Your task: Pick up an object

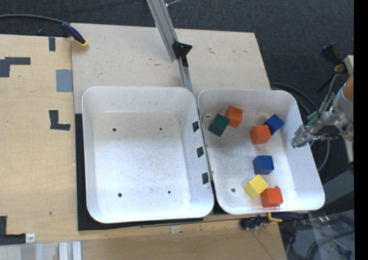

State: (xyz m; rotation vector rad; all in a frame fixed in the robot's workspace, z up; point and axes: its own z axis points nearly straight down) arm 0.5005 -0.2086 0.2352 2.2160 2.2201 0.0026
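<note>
You can't tell the gripper [300,140] finger state: it's small and blurred at the right bin's rim [303,121]. The arm is cut off at the right edge. The red cube [272,197] partly hides the yellow cube's [256,186] corner.

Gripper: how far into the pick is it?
Done: nothing lifted; all seven cubes sit in the right bin. In hand: the gripper hovers at that bin's right rim, with nothing visible in it. Left: move over a cube, perhaps the nearby blue cube, descend, grasp, lift.
</note>
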